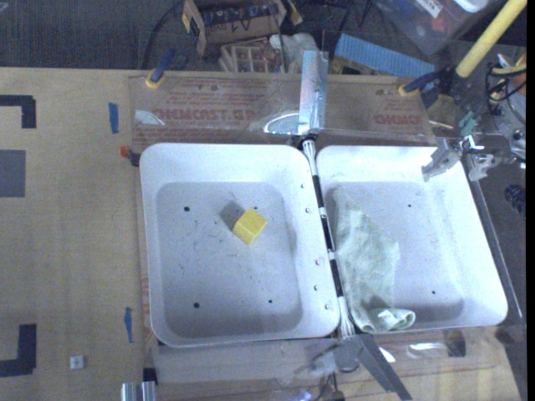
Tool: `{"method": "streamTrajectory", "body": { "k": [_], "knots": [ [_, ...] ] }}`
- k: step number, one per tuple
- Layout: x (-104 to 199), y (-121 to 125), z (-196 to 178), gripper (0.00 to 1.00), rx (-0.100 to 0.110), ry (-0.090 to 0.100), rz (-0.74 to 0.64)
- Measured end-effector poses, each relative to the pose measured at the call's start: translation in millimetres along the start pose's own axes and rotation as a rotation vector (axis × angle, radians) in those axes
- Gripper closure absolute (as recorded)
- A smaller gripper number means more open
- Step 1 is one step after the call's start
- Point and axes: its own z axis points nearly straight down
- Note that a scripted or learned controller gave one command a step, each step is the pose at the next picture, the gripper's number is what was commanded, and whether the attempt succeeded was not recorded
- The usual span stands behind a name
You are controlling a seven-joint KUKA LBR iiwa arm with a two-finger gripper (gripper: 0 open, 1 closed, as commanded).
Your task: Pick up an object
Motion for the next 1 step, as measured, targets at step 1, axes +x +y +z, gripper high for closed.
{"method": "streamTrajectory", "body": {
  "k": [1],
  "knots": [
    [48.0, -48.7, 170.8, 0.0, 0.0, 0.0, 0.14]
  ]
}}
